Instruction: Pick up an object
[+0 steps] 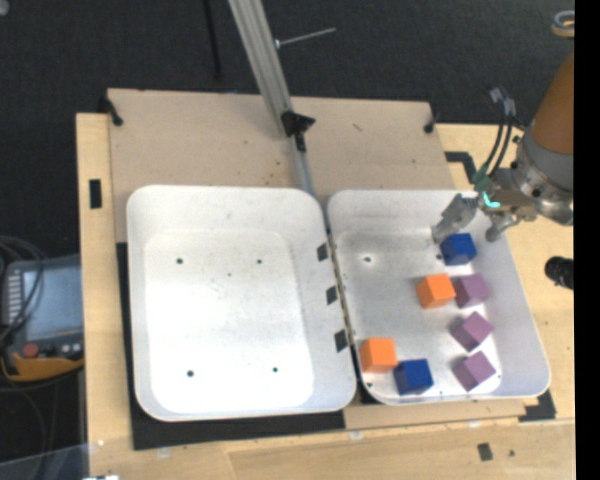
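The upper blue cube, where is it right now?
In the right bin, toward its far right side, the upper blue cube sits just below the tool, up-right of an orange cube.

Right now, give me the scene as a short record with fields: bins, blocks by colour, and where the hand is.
left bin: white, shallow
right bin: white, holds all the blocks
blue blocks: two, one near the hand, one at the near edge
orange blocks: two
purple blocks: three along the right side
hand: over the right bin's far right corner, above the blue block
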### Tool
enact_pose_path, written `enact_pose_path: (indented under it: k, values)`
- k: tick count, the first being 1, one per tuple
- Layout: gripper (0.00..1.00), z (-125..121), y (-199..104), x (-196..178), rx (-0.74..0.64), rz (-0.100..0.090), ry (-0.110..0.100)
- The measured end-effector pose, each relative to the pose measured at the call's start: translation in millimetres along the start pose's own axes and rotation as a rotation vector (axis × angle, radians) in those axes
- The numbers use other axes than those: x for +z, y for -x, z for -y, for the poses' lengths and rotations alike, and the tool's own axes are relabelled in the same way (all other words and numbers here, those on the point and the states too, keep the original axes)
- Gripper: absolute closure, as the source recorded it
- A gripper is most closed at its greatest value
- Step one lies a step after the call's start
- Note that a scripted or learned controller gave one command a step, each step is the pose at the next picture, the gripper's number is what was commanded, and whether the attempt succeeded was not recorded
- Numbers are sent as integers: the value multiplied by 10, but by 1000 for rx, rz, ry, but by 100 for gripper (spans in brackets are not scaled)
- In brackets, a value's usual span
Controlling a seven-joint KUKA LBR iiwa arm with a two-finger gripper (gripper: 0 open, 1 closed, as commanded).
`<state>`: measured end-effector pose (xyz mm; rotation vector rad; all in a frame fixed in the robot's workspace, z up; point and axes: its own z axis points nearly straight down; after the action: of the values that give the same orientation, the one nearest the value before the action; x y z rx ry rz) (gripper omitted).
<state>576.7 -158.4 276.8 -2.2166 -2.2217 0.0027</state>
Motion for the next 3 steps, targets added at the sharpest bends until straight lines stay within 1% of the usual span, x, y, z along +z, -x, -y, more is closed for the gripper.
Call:
enact_pose_path:
  k: [1, 2, 3]
  values:
    - [0, -7, -2, -24, 0, 0, 5]
    - [0, 49, 96, 544, 4, 3, -1]
    - [0, 36, 139, 1172, 4, 2, -2]
